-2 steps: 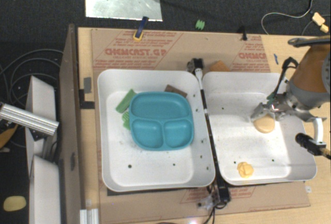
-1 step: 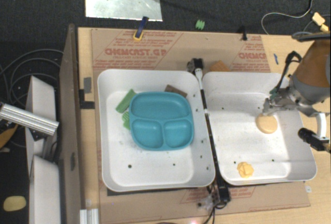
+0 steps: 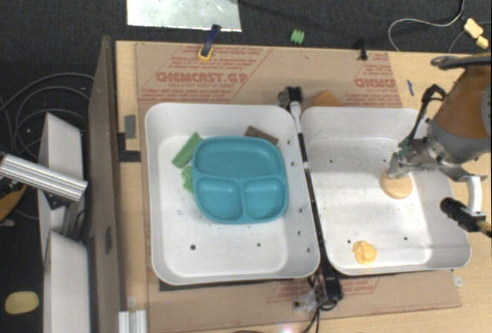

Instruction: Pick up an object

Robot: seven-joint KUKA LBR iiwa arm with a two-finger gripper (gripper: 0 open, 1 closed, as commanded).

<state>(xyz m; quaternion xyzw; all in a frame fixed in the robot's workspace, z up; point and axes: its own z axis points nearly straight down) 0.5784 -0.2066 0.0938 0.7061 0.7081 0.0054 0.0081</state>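
Note:
In the right bin [image 3: 346,193] a round tan disc [image 3: 397,187] lies near the middle right, and a small yellow lump [image 3: 364,251] sits near the front wall. My gripper [image 3: 403,163] hangs right over the disc's upper edge, reaching in from the right. In the left bin [image 3: 165,193] a blue divided tray [image 3: 237,179] takes up the middle, with a green piece [image 3: 184,150] at its upper left and a brown block [image 3: 261,134] behind it.
The grey arm with its orange band [image 3: 465,112] covers the right bin's right side. A black fitting [image 3: 461,212] juts over the bin's right wall. Cardboard [image 3: 231,74] lies behind the bins, with an orange piece [image 3: 325,98] on it.

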